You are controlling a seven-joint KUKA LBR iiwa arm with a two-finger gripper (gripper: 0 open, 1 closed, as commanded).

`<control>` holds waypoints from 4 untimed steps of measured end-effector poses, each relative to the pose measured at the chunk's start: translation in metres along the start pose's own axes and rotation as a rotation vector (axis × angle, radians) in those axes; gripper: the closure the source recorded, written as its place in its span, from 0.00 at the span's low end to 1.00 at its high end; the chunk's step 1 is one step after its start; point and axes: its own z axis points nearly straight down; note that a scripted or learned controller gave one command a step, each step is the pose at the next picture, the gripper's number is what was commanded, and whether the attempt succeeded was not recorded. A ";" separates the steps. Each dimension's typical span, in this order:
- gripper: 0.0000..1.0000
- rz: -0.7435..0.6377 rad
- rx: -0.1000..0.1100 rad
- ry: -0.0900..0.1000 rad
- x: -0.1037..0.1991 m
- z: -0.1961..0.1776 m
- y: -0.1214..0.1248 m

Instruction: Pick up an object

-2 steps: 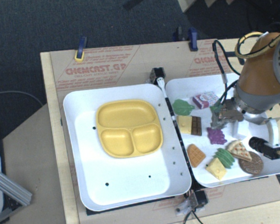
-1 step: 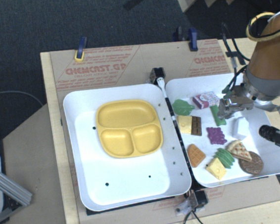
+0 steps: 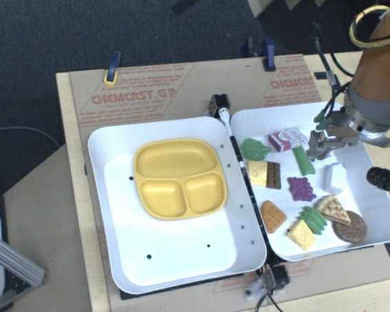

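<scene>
The gripper (image 3: 321, 147) hung over the right bin (image 3: 386, 225), close above a green stick-shaped toy (image 3: 303, 160). Whether its fingers were spread or pressed together could not be told. Toy food lay scattered in that bin: a green leaf (image 3: 254, 148), purple grapes (image 3: 301, 188), a pizza slice (image 3: 333, 208). A yellow divided plate (image 3: 180, 177) sat in the left bin (image 3: 123, 263).

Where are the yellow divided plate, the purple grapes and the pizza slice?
yellow divided plate (image 3: 179, 159), camera view, on its large upper compartment.
purple grapes (image 3: 301, 188), camera view, on the bunch's middle.
pizza slice (image 3: 333, 208), camera view, on its topping.
</scene>
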 end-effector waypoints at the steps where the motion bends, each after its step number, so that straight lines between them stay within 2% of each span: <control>1: 1.00 -0.004 0.003 0.002 0.046 0.010 0.019; 3: 1.00 -0.005 0.002 0.004 0.149 0.016 0.073; 4: 1.00 -0.003 0.002 0.003 0.183 0.011 0.088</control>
